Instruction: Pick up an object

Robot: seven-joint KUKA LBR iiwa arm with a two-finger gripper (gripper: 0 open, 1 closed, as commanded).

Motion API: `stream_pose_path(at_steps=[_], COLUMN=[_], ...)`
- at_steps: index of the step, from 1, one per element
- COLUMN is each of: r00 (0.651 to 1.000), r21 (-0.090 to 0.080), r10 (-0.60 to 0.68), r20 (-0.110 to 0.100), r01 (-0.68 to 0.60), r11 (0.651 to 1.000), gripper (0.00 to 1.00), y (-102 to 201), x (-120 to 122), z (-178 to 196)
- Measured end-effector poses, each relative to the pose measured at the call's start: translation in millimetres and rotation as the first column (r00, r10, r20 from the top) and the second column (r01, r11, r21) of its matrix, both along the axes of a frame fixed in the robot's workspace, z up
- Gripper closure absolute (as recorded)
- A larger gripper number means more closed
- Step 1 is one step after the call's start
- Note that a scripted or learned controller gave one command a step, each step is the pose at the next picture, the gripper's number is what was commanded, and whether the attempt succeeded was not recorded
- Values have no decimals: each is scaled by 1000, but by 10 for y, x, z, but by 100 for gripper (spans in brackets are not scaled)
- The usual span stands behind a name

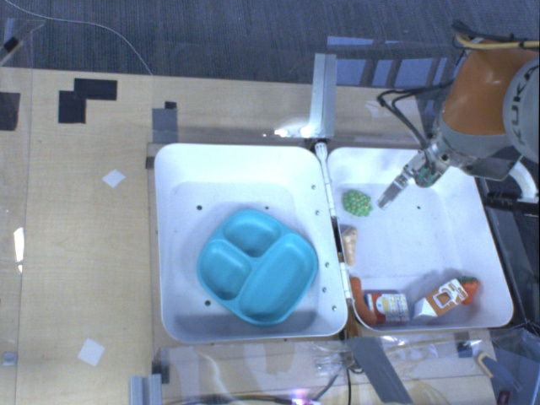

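Note:
My gripper (pixel 388 197) hangs over the right bin (pixel 439 243), its tip pointing down-left, just right of a small green bumpy ball (pixel 357 202). Nothing shows between the fingers. Along the bin's left wall lies a small tan packet (pixel 348 245). At the bin's front sit a red and white can (pixel 386 306) lying on its side and a white and orange carton (pixel 447 298).
The left bin (pixel 186 226) holds a blue divided plate (pixel 256 265). A metal post (pixel 323 95) stands behind the wall between the bins. The arm's orange band (pixel 481 91) sits at the upper right, with black cables beside it.

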State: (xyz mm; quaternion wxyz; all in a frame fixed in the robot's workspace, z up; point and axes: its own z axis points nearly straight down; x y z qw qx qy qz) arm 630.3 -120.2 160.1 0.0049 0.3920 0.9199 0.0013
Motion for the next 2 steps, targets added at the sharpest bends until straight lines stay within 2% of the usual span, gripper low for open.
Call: stream_pose_path(at_steps=[1, 2], r00=[998, 993], r21=[1, 1], r10=[-55, -115], r20=[3, -1], r01=[55, 115], r11=[999, 993], gripper=[0, 0], y=[183, 253], x=[-380, 213], z=[-711, -729])
